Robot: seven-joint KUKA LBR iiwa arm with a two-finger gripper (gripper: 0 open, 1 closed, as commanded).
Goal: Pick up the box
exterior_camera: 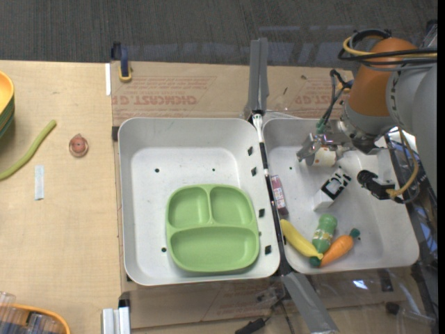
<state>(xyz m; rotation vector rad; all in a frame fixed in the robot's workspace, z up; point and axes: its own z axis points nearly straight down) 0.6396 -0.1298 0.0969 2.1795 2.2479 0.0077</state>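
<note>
A slim maroon and pink box (277, 192) lies flat against the left wall of the right bin (389, 256). My gripper (317, 152) hangs low over the back part of that bin, to the right of the box and a little behind it, apart from it. The grey arm with its orange band (373, 82) reaches in from the right above it. Nothing shows in the gripper's grasp.
A small black and white item (336, 185) lies just in front of the gripper. A banana (299, 239), a green bottle (324, 231) and a carrot (338, 248) crowd the right bin's front. A green divided plate (212, 228) sits in the left bin (139, 186).
</note>
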